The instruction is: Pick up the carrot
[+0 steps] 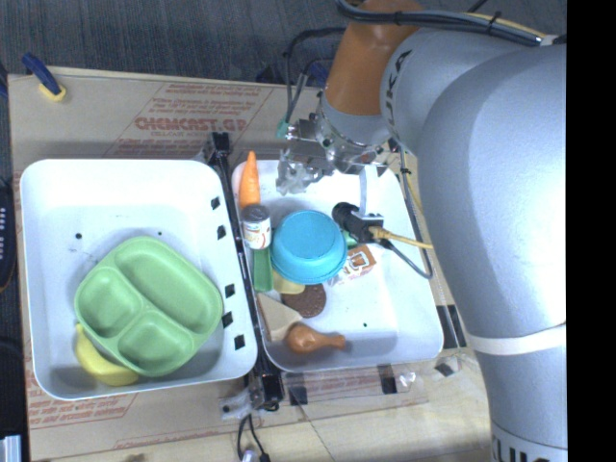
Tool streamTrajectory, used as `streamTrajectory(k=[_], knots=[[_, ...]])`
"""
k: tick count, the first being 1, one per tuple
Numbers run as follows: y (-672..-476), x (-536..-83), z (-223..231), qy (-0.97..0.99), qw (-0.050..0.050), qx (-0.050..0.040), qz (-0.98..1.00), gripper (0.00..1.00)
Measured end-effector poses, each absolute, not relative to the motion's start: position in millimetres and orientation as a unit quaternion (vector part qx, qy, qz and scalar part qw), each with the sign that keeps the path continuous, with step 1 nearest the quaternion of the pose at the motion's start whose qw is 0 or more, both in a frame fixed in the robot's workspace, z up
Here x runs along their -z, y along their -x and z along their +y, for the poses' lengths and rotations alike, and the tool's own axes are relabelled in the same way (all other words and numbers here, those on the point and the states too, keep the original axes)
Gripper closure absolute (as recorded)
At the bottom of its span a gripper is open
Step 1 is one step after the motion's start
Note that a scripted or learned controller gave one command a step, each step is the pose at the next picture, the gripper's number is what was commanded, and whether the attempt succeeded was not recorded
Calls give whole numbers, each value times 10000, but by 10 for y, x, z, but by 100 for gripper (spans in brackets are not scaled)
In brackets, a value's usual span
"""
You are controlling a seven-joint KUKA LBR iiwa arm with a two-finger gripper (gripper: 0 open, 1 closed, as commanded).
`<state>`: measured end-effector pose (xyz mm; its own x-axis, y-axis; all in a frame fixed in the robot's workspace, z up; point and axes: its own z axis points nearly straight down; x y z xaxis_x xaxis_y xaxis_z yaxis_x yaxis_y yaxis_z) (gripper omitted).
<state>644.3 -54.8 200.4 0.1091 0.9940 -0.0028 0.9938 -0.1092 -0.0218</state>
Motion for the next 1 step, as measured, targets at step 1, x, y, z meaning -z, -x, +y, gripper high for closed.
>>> streamTrajectory(k=[1], knots=[[-6365,-1907,253,8648,51,-59,-5021,100]])
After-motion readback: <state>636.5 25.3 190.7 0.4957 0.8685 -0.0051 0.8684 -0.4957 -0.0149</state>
